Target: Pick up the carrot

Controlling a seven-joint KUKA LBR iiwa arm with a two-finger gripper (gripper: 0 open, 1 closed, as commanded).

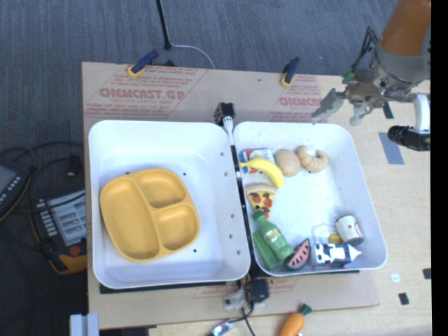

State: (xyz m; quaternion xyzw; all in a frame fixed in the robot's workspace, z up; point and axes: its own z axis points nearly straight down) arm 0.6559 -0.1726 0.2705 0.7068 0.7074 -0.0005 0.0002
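The yellow tray (148,212) lies in the left bin (115,135), left of the right bin (364,187). The carrot (293,323) lies outside the right bin — on the bench (399,257), just beyond that bin's near edge. The gripper (343,110) hangs past the right bin's far rim, fingers spread, pinching nothing. Progress: carrot not yet grasped — approach, closure and lift all remain.

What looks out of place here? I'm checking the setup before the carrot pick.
The carrot lies outside both bins, on the bench's front edge below the right bin, far from the end effector hovering beyond that bin's far right corner.
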